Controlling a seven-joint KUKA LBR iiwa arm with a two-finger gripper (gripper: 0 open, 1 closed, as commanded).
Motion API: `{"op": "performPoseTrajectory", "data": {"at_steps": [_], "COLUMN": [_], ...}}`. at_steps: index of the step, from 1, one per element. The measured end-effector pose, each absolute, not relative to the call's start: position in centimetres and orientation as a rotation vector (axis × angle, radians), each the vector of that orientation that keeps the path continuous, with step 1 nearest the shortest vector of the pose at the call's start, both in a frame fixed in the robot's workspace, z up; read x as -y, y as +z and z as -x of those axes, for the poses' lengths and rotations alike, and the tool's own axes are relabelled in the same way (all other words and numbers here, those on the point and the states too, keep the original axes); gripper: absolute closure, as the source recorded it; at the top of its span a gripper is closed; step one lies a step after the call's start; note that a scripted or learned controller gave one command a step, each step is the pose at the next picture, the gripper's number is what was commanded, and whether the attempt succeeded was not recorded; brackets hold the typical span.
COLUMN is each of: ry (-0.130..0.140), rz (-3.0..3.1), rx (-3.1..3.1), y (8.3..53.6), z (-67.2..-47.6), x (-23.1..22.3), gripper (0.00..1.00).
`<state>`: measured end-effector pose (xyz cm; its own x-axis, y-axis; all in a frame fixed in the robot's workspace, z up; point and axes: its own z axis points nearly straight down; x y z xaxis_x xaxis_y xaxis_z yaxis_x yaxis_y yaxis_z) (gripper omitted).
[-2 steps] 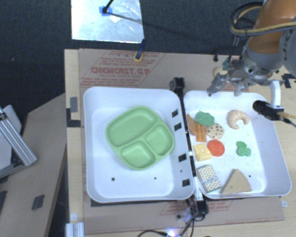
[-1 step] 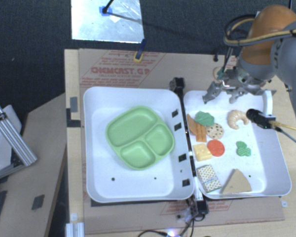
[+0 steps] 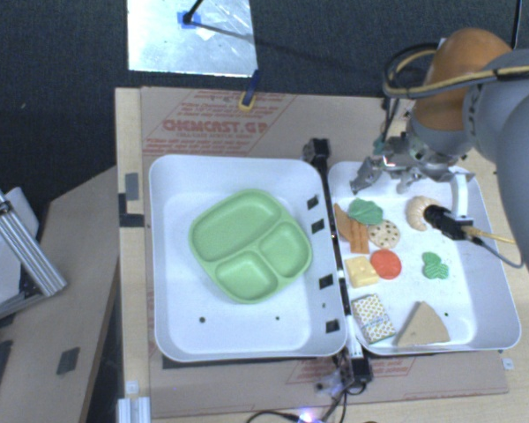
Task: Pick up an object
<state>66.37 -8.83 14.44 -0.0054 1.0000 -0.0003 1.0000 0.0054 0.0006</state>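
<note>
— Nothing is picked yet? The toy foods (image 3: 386, 263) lie all in the right bin (image 3: 498, 311).

— Yes. The gripper (image 3: 395, 176) hovers at the bin's far edge; perhaps its jaws are apart, but I cannot tell.

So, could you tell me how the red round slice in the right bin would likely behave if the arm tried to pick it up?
The red round slice looks flat and thin, so fingers may struggle to get under it. It lies flat, so rolling seems unlikely. It touches the yellow block, so a push would probably shove that too.
</note>
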Motion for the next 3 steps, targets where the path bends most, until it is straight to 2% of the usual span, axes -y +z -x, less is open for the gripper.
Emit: {"op": "performPoseTrajectory", "data": {"at_steps": [1,2,3], "ry": [0.000,0.000,0.006], "rz": [-2.213,-2.213,-2.208], "rx": [-2.228,-2.229,-2.228], "y": [10.3,8.4,9.7], "z": [-66.8,-66.9,-67.0], "x": [8.6,8.5,8.5], "gripper": [0.00,0.00,1.00]}}
